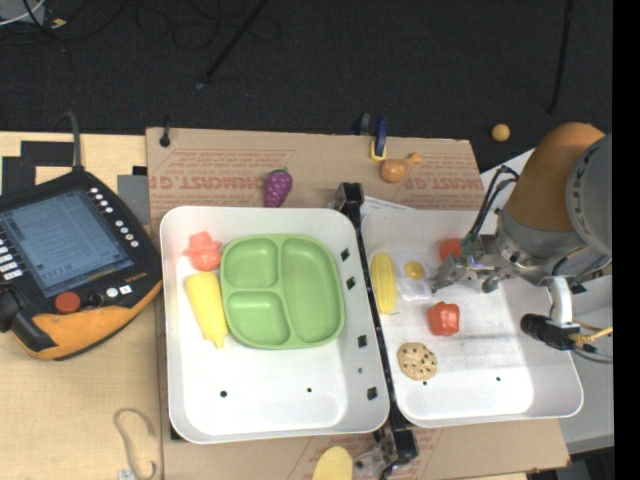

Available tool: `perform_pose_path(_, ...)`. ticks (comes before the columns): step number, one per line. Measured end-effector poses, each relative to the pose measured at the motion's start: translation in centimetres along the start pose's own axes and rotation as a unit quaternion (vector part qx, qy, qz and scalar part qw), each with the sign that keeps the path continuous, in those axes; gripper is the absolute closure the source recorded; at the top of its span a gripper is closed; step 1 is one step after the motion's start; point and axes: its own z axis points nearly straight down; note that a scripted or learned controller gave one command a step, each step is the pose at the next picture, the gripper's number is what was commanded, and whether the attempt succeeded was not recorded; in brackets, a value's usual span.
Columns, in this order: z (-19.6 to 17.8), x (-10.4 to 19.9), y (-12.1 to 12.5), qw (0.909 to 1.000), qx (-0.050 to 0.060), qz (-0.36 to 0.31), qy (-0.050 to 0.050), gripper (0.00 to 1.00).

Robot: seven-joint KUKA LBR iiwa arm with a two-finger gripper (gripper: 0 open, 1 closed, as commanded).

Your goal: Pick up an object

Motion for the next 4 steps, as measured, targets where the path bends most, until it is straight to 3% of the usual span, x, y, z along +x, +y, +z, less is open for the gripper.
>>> perform_pose_path(1,1.4,0.1,0.0,1.0000,-0.002,0.001,-0.001,0.00)
perform_pose_path(2,0.3,0.0,0.0,1.0000,-0.003,0.002,0.000,1.00)
perform_pose_path(4,-10.1,-1.7,1.1,1.0000,-0.005,0.001,-0.001,1.00)
